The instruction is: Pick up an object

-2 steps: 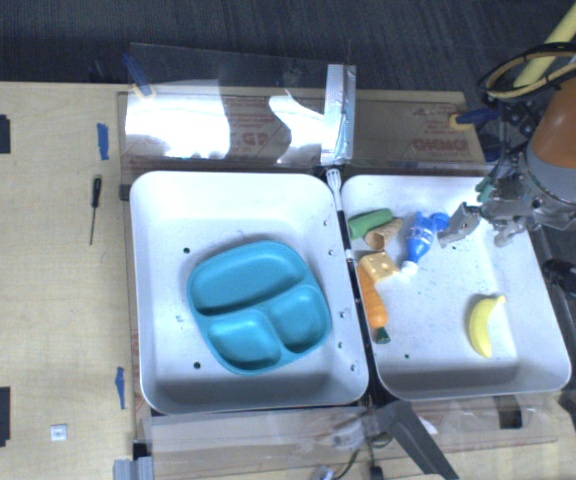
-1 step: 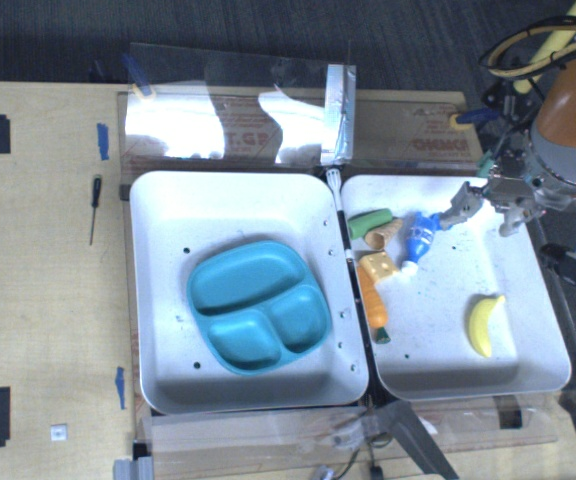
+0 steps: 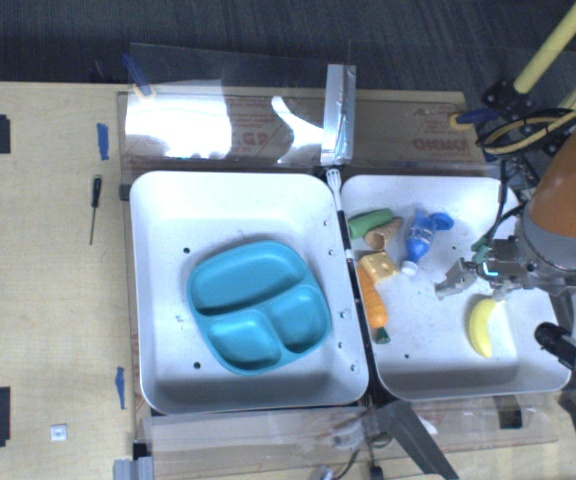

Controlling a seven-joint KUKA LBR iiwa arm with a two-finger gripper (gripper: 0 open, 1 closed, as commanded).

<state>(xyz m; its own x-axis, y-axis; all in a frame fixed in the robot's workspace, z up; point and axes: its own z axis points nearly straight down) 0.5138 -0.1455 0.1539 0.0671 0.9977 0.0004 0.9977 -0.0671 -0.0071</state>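
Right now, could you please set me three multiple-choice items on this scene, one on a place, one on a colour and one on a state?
1. Where does the blue divided tray lie?
A. left bin
B. right bin
C. on the bench outside the bins

2. What colour is the banana near the hand?
A. red
B. yellow
C. purple

3. How does the small bottle with the blue cap rest?
A. on its side in the right bin
B. standing on the tray
C. hanging from the arm

Answers: 1 A, the tray sits in the left bin. 2 B, its peel is yellow. 3 A, it lies flat on the bin floor.
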